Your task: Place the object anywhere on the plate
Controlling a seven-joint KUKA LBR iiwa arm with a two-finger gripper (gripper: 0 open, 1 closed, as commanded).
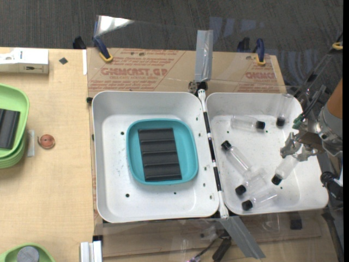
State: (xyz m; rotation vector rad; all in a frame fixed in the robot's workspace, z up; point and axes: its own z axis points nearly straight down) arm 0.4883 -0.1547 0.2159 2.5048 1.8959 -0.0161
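A teal plate (190, 146) with a black ridged insert (159, 154) lies in the left white bin (109, 162). Several clear vials with black caps lie scattered in the right bin (311, 192). One vial (236, 157) lies near the bin's middle and another vial (248, 124) near its back. My gripper (295, 148) hangs over the right side of the right bin. A vial (283, 171) lies slanted just below and in front of it, black cap toward the front. Whether that vial touches the gripper is unclear.
Two more vials (260, 198) lie near the right bin's front edge, and one vial (282, 112) stands at its back right. A metal divider (209, 146) separates the bins. Green trays (12, 127) sit on the wooden bench at far left.
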